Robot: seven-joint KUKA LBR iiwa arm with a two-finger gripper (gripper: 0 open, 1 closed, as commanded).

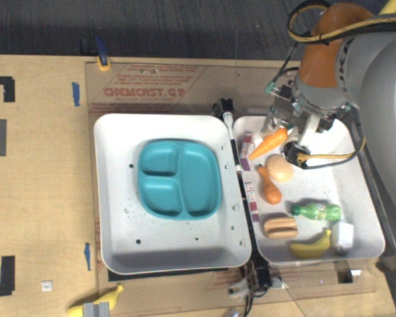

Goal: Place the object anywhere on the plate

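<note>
A yellow plastic banana (311,244) and a hot-dog toy (280,227) are seen nearest in the right white bin (369,197). Farther back, a tapered orange plastic carrot (268,143) (tilted, tip toward the divided teal plate (179,179) in the left bin) is gripped between the end effector (281,133) fingers.

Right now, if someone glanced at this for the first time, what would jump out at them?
The teal divided plate in the left bin stands out first. Next the grey and orange arm over the right bin, its gripper at an orange carrot. Below lie a hot dog, a green bottle and a banana.
</note>
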